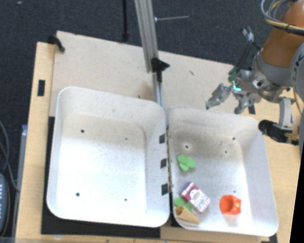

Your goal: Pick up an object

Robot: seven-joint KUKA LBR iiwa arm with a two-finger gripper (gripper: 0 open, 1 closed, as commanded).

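Cone (187, 213): front edge of right bin (259, 162), touching small carton (195, 197).
Orange cup (230, 204): stands alone, easiest target.
Pincer (229, 103): fingers apart, nothing between them, above bin's back edge.
Approach: descend straight, centred over cup.

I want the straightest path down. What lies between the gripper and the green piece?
Only bare bin floor lies between the open gripper and the green piece, as the camera view shows.

Even overhead light, soft shadows, slight blur.

Grey arm (297, 60) with orange band, black cables, metal fingers (218, 97).
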